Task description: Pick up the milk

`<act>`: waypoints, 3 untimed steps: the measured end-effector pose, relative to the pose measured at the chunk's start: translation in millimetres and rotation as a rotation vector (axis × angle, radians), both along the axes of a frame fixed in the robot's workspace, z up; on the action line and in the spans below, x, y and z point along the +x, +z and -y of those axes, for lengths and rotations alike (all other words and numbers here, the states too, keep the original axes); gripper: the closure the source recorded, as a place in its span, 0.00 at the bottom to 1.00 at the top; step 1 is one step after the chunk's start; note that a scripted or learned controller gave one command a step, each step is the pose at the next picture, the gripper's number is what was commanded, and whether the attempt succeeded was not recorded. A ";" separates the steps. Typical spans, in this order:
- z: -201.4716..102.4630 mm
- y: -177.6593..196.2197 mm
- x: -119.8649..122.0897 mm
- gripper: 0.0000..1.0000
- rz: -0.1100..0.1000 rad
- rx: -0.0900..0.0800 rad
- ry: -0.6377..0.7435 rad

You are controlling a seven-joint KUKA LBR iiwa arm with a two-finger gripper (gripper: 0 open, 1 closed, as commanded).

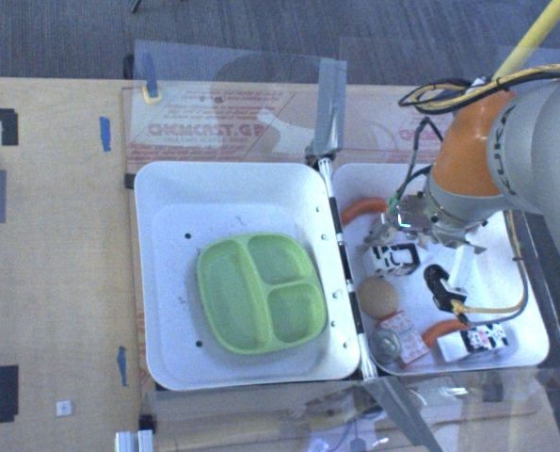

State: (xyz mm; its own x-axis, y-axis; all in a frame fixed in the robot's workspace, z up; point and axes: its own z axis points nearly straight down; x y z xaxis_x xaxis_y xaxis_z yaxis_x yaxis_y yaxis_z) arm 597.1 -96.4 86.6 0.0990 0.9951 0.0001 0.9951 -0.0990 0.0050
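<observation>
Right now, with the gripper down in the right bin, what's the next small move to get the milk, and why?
Probably lower the gripper a little further onto the cow-patterned milk carton before closing. It sits just over that carton near the bin's left side, with an orange carrot above and a brown potato-like ball below, so a straight descent should avoid both. A second cow-patterned carton lies farther away in the right bin.

One fixed camera — overhead (slanted) — facing both bins.

The right bin is crowded, a brown ball, can and what may be a carrot leaving narrow gaps, mostly lower right.
</observation>
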 end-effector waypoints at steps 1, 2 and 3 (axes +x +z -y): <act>0.0 10.8 1.0 1.00 0.003 0.001 -0.002; -16.8 98.1 -83.2 1.00 -0.006 0.001 0.408; -75.7 97.8 -117.9 1.00 -0.007 0.001 0.571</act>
